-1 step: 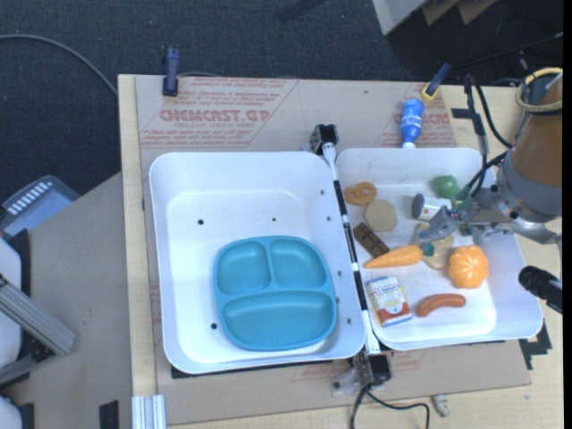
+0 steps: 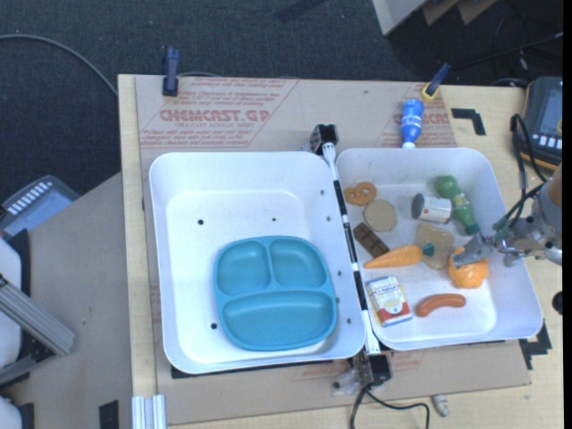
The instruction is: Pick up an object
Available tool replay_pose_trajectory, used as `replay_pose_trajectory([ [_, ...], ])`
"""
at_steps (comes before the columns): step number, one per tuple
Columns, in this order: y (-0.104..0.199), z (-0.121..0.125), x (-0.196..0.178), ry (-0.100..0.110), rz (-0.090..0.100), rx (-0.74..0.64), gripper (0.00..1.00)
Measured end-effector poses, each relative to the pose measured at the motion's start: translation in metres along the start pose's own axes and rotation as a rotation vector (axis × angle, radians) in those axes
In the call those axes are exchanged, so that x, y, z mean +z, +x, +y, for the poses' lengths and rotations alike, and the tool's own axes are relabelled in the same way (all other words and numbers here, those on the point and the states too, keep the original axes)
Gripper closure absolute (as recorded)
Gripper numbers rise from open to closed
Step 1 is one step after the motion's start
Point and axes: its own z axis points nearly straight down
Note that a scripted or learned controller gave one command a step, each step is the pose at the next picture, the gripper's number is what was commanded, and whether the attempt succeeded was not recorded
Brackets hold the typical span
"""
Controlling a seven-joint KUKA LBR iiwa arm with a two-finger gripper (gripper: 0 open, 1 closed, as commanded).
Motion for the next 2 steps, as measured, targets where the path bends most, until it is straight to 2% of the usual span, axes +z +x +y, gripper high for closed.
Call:
replay_pose_trajectory([
  [1,0.016,0.041,0.068,-0.004,0.0,-0.003,0.0],
  [2,0.005,-0.016,0.07,0.0,0.0,-0.001,0.0],
])
